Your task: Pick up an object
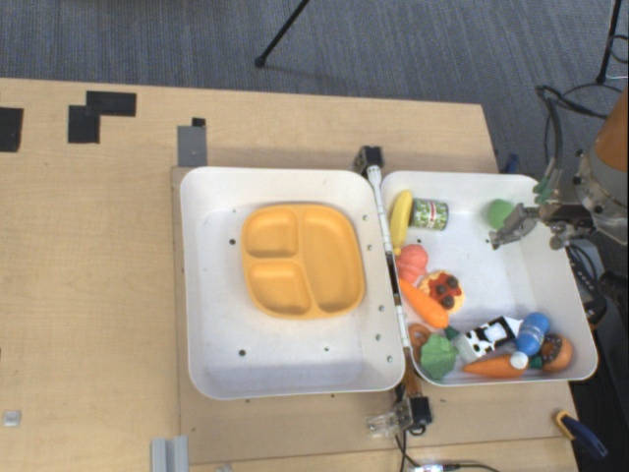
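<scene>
The gripper [539,226] sits over the upper right part of the right bin [550,293], its two grey fingers spread apart with nothing between them; one fingertip reaches down-left toward the bin floor, the other lies closer to the right rim. The arm [609,155] comes in from the right edge, orange band uppermost.

In the camera view, the nearest candidate is a small green object [501,211], just beside the gripper on its left and a little higher in the frame (it looks rounded, with no clear long axis, so approach angle probably matters little). Further left along the bin's top edge are a green-labelled can [429,213] lying on its side and a banana [400,218] running lengthwise beside the divider. The remaining toys crowd the lower half: a pink piece [414,261], a carrot [426,306] lying diagonally, a blue bottle [532,333].

The left bin [211,264] holds a yellow divided plate [300,261], well apart from the gripper.

A short shift left and slightly up-frame would likely centre the open jaws on the green object.
</scene>
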Controlling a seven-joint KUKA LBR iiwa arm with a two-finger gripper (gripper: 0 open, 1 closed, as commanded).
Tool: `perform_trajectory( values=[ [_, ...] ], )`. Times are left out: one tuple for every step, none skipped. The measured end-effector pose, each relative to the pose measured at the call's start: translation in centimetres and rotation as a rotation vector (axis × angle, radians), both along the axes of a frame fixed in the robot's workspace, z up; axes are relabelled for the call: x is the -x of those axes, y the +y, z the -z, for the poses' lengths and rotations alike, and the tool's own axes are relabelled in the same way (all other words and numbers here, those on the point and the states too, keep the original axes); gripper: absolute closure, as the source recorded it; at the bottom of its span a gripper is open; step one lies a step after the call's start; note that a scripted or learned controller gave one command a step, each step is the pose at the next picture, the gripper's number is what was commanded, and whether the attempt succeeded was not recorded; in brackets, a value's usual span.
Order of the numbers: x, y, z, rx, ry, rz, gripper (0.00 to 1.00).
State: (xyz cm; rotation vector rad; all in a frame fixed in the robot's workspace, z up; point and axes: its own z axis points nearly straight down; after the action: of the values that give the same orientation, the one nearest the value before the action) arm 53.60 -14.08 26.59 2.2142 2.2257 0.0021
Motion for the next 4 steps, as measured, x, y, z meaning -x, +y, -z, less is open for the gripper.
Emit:
perform_trajectory(
  values=[
    [2.5,4.0,12.4,-0.002,0.004,0.099,0.0],
    [4.6,5.4,17.9,0.001,-0.006,0.013,0.0],
    [-3.5,5.6,17.9,0.002,-0.006,-0.413,0.0],
    [0.8,5.0,17.9,0.003,-0.009,-0.311,0.0]
  ],
)
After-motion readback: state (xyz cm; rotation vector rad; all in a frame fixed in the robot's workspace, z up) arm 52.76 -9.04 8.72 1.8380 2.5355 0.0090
